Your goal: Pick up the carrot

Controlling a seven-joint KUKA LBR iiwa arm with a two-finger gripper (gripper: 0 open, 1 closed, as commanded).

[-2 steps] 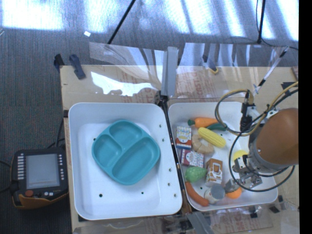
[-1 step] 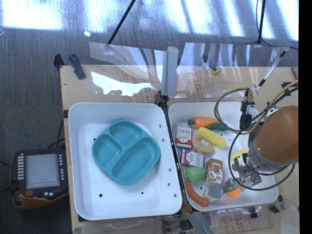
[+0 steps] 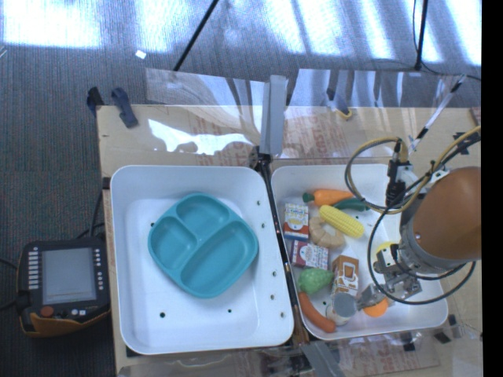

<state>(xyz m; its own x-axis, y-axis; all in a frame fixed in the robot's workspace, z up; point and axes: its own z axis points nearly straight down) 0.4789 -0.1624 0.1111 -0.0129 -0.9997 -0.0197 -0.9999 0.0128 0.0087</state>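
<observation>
Carrot [image 3: 331, 196] at the far end of the right bin [image 3: 437, 314], long axis running left–right, beside the corn cob [image 3: 341, 221]. The claw [image 3: 376, 295] hangs near the bin's near side; the carrot lies far-left of it. Claw state cannot be told.

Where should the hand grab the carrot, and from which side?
Take the carrot at the middle of its orange body, from straight above, fingers closing across its width. It lies flat along the right bin's far side, with the corn close on its near side.
</observation>
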